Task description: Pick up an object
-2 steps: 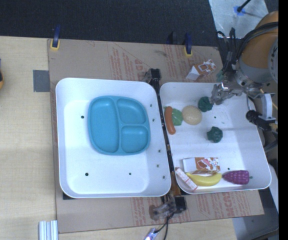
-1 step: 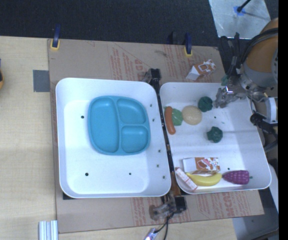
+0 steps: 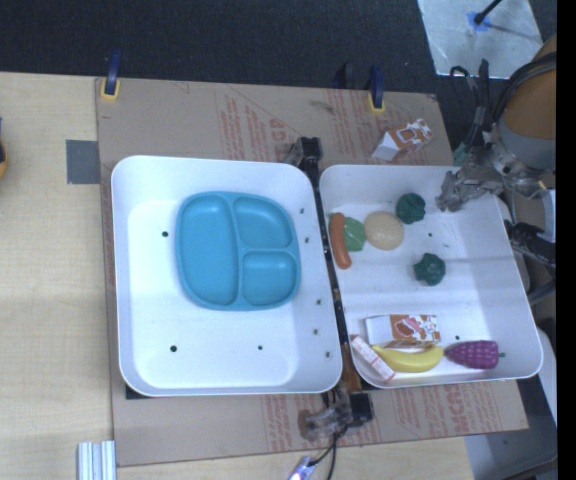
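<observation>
Dark green broccoli-like toy [image 3: 411, 207] lies just left of the gripper [image 3: 452, 196] inside the right white bin [image 3: 513, 278]; grip state seemingly unclear, cannot tell.

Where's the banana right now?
The banana lies along the near edge of the right bin, just below the small carton, with the purple grapes to its right.

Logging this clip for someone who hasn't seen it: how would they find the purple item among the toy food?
Start at the right bin, the one holding the toy food. Go to its near edge, where a yellow banana lies under a small white carton. The purple grapes lie just right of the banana's tip, in the bin's near right corner: the only purple thing there, knobbly and tapered.
</observation>
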`<state>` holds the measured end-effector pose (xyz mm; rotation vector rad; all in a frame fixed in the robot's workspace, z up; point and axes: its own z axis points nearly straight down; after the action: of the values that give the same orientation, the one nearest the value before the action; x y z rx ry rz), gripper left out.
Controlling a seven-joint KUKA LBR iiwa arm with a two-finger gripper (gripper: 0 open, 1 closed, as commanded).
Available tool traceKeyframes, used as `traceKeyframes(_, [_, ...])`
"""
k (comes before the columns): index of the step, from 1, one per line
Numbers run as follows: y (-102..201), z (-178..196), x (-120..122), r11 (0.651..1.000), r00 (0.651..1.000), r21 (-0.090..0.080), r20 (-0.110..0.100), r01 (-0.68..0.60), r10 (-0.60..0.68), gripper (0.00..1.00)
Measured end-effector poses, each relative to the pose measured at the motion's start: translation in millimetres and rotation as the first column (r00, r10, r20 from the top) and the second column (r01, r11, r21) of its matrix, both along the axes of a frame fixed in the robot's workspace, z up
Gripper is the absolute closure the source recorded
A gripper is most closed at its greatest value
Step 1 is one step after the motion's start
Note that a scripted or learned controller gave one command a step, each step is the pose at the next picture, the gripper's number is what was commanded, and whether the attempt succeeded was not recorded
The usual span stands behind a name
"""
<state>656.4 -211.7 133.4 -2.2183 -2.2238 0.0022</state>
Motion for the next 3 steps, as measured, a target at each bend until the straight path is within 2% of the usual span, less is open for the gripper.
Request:
traceKeyframes(1, [0, -5, 0, 1.000, 1.000, 0.001, -0.002, -0.002, 0.002, 0.00])
traceKeyframes(2, [0, 8, 0, 1.000, 1.000, 0.000, 0.001, -0.002, 0.002, 0.00])
traceKeyframes(3, [0, -13, 0, 1.000, 1.000, 0.001, -0.003, -0.003, 0.003, 0.00])
